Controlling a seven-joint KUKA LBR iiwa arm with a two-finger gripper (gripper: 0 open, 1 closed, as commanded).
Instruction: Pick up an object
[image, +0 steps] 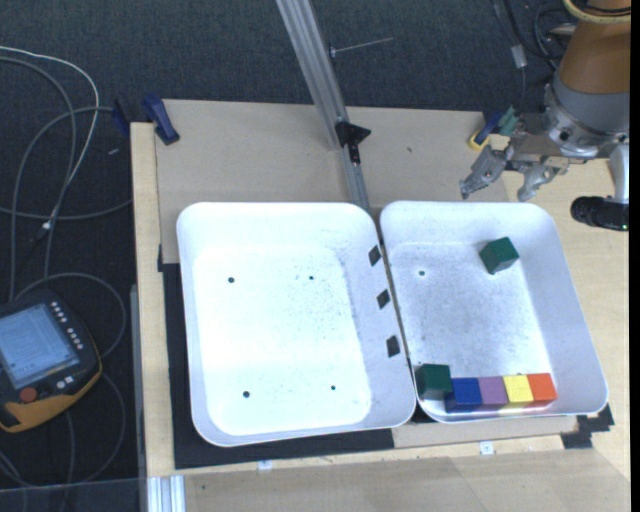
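- The pincer (512, 176) hangs above the surface beyond the far edge of the right bin (570, 300), fingers spread apart, nothing between them.
- The nearest candidate is the green block (498, 254), lying alone and slightly askew in the right bin's far-right quarter, well apart from the walls.
- It is judged light, rigid and not fragile (probably foam or wood), with flat faces that should grip without slipping.
- Take hold across two opposite side faces, fingers turned to match its rotation.
- A row of blocks (487, 387) sits against the near edge of the same bin, touching one another; these leave little finger room, so they are the poorer choice.
- The left bin (200, 250) offers no candidate.
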